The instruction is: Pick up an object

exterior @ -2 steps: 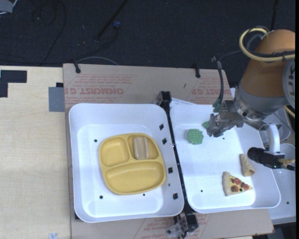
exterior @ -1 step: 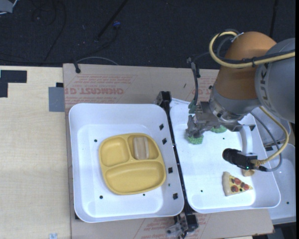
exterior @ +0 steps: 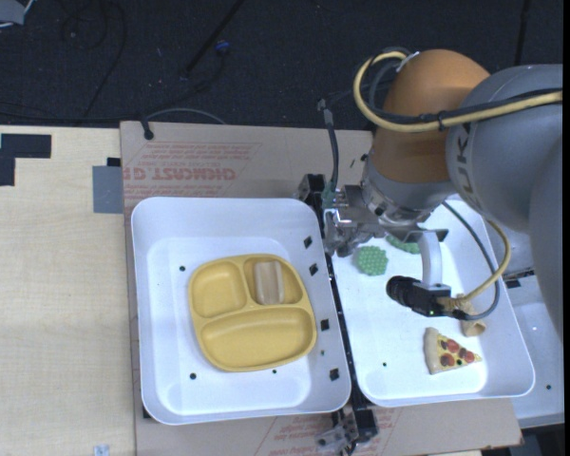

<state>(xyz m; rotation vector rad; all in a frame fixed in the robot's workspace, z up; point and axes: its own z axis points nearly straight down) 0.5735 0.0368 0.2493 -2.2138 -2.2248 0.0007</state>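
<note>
Camera view: claw (exterior: pixel 345 226) beside green lump (exterior: pixel 370 259), grip unclear; pizza slice (exterior: pixel 448 351) apart.

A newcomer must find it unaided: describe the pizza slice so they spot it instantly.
Find the white bin on the view's right, under the arm. Toward its lower right corner lies the pizza slice. It is the only flat wedge, tan with red spots, unlike the round bumpy green piece higher up.
</note>
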